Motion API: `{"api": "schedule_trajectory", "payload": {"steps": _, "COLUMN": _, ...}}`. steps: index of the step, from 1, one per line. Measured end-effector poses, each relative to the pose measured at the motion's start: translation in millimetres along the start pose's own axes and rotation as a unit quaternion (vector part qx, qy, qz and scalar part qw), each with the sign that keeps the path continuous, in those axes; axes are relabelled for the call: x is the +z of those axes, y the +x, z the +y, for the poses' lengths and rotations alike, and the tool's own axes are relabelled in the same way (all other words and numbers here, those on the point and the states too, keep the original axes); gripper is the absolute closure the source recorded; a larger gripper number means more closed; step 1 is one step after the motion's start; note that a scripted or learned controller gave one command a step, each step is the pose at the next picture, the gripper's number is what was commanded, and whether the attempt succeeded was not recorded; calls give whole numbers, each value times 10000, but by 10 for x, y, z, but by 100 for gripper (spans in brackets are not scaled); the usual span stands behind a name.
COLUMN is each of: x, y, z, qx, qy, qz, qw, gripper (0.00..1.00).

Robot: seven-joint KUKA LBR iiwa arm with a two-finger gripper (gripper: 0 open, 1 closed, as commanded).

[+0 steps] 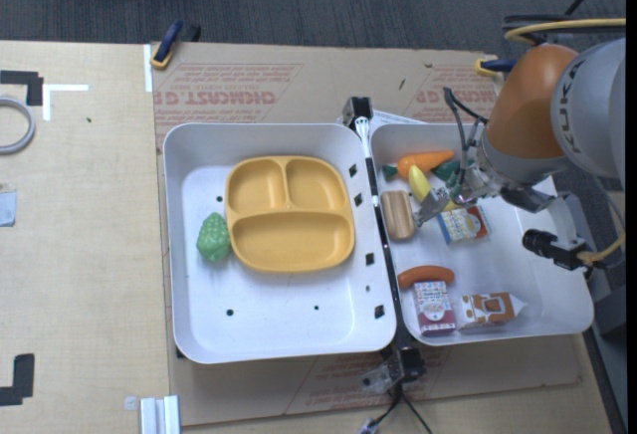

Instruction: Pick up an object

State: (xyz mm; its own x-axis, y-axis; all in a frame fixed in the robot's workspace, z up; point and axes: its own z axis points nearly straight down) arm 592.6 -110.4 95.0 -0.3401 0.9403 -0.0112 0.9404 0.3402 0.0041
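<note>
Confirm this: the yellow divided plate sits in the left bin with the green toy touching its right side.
Not quite. The camera view shows the yellow divided plate in the left bin, but the green toy touches its left side, not its right. The rest stands.

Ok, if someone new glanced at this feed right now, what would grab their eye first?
Probably the yellow divided plate in the middle of the left bin, with a green leafy toy touching its left edge. Next, the grey arm with its orange band reaching in from the right, its gripper low over the right bin among small toy foods: a carrot, a bread roll, a sausage.
</note>
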Motion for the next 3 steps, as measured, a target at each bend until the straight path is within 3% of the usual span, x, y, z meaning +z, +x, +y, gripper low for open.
{"api": "schedule_trajectory", "payload": {"steps": 1, "x": 26, "y": -128, "z": 484, "qx": 1563, "qy": 54, "qz": 38, "qw": 9877, "gripper": 0}}
{"api": "schedule_trajectory", "payload": {"steps": 2, "x": -74, "y": -122, "z": 499, "qx": 1547, "qy": 34, "qz": 39, "qw": 9880, "gripper": 100}}
{"api": "schedule_trajectory", "payload": {"steps": 3, "x": -1475, "y": 566, "z": 923, "qx": 1901, "qy": 33, "qz": 45, "qw": 9818, "gripper": 100}}
